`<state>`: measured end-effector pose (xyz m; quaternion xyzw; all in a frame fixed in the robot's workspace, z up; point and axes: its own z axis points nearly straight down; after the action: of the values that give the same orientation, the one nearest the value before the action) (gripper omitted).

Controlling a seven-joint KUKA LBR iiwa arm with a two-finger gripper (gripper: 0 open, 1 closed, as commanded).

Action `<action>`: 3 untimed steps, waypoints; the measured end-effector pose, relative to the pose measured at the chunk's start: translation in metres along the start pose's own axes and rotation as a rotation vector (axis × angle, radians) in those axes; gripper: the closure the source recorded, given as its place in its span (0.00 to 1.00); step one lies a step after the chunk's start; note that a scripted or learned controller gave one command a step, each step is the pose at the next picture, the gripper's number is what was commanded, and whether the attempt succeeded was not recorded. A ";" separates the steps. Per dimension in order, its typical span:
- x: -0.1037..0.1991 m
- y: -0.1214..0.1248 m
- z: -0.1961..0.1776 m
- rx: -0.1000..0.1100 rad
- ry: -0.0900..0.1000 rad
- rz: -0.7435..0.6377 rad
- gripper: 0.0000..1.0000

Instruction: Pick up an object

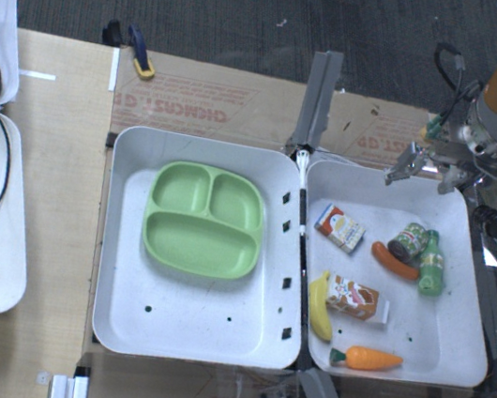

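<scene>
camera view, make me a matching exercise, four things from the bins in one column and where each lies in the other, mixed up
Things:
1. green divided plate
2. banana
3. toy carrot
4. green bottle

Places:
A. near the right bin's front edge
B. by the right bin's far right side, next to a dark can
C. alone in the left bin
D. along the right bin's left side, beside a small carton

Pairs: 1-C, 2-D, 3-A, 4-B

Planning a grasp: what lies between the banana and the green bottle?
In the camera view, a small carton lies between the banana and the green bottle.
</scene>
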<state>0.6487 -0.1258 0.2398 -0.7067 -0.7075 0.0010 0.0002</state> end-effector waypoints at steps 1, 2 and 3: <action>-0.056 -0.048 0.113 -0.002 0.000 0.047 0.00; -0.074 -0.093 0.147 -0.004 0.003 0.074 0.00; -0.075 -0.093 0.139 -0.003 0.002 0.077 1.00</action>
<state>0.5556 -0.2010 0.1015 -0.7333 -0.6799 -0.0007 -0.0001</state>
